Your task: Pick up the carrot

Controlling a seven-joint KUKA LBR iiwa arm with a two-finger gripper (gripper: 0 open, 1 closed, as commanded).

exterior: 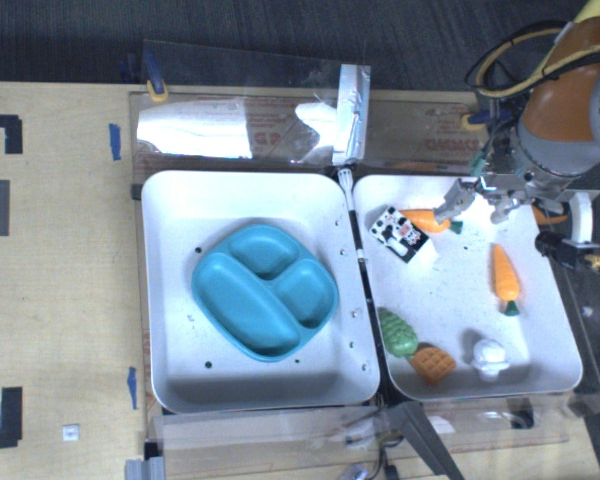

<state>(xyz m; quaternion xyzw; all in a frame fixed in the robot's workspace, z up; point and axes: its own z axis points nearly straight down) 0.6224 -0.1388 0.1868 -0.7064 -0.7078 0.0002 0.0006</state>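
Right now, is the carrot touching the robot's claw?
Apart. The camera view shows bare white bin floor between the carrot and the gripper above it.

The bench (50, 318) at the left of the frame looks like pale, matt wood. Both bins look like smooth white plastic with a soft sheen: the left bin (170, 218) and the right bin (550, 358). In the left one lies a blue tray (265, 290) of smooth, slightly glossy plastic. A carrot (505, 276) at the right looks like smooth orange plastic with a dull shine. Along the top, a sheet of clear film (240, 118) glares brightly over brown cardboard (420, 133). The gripper (475, 203) at the upper right looks like grey metal.
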